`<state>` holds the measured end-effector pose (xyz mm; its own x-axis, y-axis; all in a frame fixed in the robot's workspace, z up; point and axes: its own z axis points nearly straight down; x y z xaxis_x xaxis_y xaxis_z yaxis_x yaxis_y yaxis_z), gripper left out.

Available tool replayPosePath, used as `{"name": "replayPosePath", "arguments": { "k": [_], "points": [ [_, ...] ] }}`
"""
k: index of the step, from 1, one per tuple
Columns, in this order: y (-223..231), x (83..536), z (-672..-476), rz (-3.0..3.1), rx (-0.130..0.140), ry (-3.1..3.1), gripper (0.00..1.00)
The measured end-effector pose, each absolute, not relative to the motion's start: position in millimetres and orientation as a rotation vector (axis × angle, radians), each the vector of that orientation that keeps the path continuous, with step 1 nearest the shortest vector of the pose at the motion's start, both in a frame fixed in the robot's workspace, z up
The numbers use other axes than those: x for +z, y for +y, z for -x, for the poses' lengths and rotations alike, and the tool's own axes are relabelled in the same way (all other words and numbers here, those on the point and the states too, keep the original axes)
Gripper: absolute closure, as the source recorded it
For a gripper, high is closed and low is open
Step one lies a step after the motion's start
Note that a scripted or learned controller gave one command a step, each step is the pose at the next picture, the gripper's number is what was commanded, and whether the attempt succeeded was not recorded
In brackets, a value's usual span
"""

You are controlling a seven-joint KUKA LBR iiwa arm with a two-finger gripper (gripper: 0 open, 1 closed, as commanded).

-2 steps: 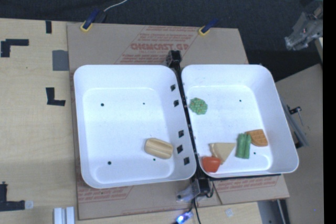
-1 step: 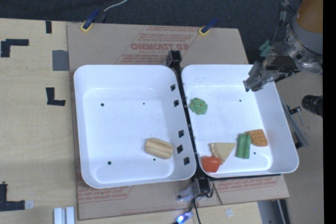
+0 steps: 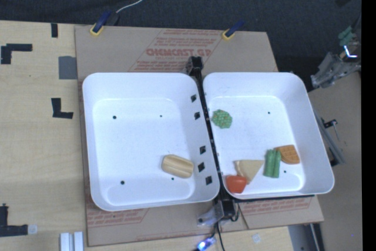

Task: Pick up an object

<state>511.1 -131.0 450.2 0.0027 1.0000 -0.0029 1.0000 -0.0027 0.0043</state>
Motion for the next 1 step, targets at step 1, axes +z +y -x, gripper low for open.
{"name": "replayPosePath", "arguments": {
  "k": [1],
  "points": [
    [-188.5,485.6,-482.5,-2.223,0.000,2.213,1.00]
  ]
}}
